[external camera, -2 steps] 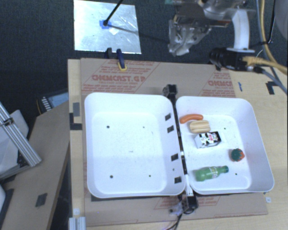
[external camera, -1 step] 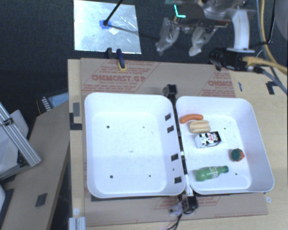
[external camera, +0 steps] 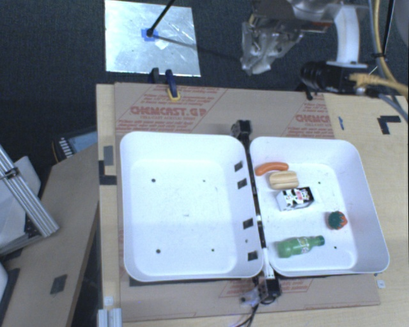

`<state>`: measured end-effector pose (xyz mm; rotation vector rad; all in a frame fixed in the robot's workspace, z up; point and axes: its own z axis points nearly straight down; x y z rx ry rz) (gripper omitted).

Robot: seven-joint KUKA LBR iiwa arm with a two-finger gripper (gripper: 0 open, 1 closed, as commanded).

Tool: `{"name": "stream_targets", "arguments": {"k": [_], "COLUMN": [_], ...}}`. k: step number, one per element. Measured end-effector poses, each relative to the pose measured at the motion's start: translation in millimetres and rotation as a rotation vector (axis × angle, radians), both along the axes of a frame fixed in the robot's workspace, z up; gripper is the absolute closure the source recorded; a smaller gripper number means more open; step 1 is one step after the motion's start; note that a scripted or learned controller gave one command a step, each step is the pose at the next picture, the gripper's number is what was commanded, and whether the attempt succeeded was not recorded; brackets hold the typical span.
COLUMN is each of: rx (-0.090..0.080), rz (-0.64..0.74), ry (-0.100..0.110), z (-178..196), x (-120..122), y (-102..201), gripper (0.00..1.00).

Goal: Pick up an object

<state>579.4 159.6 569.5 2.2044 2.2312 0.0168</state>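
White plastic bins sit side by side in the camera view; the right bin [external camera: 358,191] holds every candidate: sausage [external camera: 271,168], bun [external camera: 283,179], milk carton [external camera: 295,198], green bottle [external camera: 298,245], strawberry [external camera: 337,220]. Gripper [external camera: 262,45] hangs high beyond the bench, carrying nothing, presumably parked before descent.

The arm [external camera: 319,13] is cut off by the top edge, and the end effector [external camera: 262,54] is blurred, its fingers indistinct
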Motion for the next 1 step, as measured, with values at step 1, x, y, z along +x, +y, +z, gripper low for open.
{"name": "stream_targets", "arguments": {"k": [1], "rx": [0.0], "rz": [0.0], "ry": [0.001], "z": [-0.5], "x": [0.0], "y": [-0.1], "gripper": [0.0]}}
